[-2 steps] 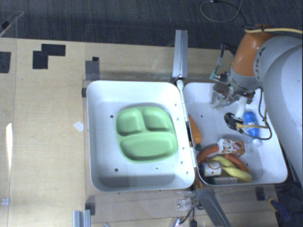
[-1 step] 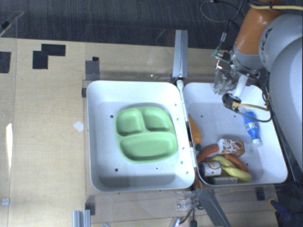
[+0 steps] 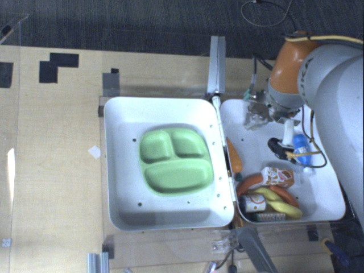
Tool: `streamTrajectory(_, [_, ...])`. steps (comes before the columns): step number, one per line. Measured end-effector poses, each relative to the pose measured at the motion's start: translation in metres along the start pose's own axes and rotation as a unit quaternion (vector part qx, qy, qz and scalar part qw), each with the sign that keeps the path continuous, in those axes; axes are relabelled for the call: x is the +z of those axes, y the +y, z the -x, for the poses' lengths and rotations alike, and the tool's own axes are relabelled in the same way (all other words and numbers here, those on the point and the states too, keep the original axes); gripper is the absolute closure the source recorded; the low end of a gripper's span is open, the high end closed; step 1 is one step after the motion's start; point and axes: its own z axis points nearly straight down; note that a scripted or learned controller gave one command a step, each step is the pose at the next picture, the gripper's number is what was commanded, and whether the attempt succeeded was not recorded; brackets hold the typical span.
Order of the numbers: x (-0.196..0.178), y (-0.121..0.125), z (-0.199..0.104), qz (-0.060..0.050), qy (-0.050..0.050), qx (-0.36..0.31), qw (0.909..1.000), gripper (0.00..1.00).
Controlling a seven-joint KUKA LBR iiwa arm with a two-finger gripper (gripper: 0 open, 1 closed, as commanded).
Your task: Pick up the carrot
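The light brown worktop (image 3: pixel 51 152) has some black square marks (image 3: pixel 58 66) near its far left corner. Next comes the left white bin (image 3: pixel 122 124). A green plate (image 3: pixel 173 158) with three little sections lies flat in the middle of it.

The right white bin (image 3: pixel 325 193) sits just beside the left one, and their walls touch. The carrot (image 3: pixel 234 159) is in the right bin. It lies flat along the bin's left wall, about halfway down, with its pointed end toward the top of the view. Nothing is holding it.

Below the carrot, at the bin's near end, there is a small heap of toy food. A red sausage (image 3: pixel 250 182) is there, with a small brown and white packet (image 3: pixel 277 177) just beside it and a yellow banana (image 3: pixel 282 208) below them.

The gripper (image 3: pixel 257 117) hangs over the far end of the right bin, above and to the right of the carrot, not touching it. It is too small to tell if it is spread wide or squeezed together. A blue and white bottle (image 3: pixel 300 148) lies further right. The big grey arm (image 3: pixel 333 101) with its orange band comes in from the right
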Motion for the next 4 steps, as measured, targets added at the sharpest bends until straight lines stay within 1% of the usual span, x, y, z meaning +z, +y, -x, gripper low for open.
streamTrajectory(1, [-0.1,0.007,0.011,0.0,0.0,-0.012,0.9999,1.0])
streamTrajectory(2, [-0.138,0.01,0.027,0.0,-0.001,-0.115,0.9934,1.0])
streamTrajectory(3, [-0.116,-0.01,0.014,-0.002,0.0,-0.276,0.9612,1.0])
streamTrajectory(4, [-0.104,0.008,0.018,0.0,0.0,-0.216,0.9763,1.0])
